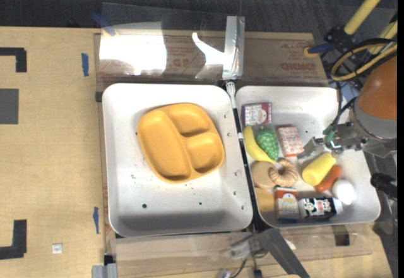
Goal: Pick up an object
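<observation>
Okay, my gripper (312, 147) sits mid-right of frame over the right bin (297, 95); can't tell its state. Nearest pick: the yellow piece (319, 169), just below-right of the tip, long axis running lower-left to upper-right, touching the orange piece (329, 180).
</observation>
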